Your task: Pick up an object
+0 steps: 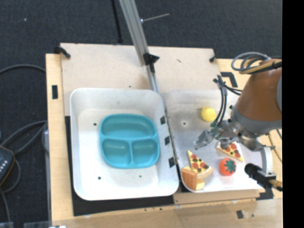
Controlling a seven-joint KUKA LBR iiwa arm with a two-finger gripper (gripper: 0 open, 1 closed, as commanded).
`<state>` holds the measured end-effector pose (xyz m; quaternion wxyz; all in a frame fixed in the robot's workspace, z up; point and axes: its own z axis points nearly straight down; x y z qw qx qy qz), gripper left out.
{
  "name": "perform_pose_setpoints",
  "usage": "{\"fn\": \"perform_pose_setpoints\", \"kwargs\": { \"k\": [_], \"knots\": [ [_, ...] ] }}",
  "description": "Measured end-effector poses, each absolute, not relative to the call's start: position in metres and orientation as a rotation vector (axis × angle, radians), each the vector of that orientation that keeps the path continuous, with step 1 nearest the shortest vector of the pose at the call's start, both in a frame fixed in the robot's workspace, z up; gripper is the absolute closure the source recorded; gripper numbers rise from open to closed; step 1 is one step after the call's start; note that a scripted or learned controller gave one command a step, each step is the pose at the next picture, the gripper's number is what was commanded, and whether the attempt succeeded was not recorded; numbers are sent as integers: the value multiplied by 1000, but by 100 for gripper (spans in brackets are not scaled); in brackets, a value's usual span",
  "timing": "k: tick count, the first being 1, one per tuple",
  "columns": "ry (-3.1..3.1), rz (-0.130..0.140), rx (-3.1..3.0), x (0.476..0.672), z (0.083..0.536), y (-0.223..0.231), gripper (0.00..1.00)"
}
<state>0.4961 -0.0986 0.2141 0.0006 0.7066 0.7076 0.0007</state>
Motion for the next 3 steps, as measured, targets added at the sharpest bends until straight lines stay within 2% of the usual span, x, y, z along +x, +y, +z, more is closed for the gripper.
{"fn": "perform_pose_setpoints", "kwargs": {
  "k": [1,3],
  "knots": [
    [2219,3,2221,496,214,-99,0],
    [2222,-5,2224,501,118,-109,0]
  ]
}}
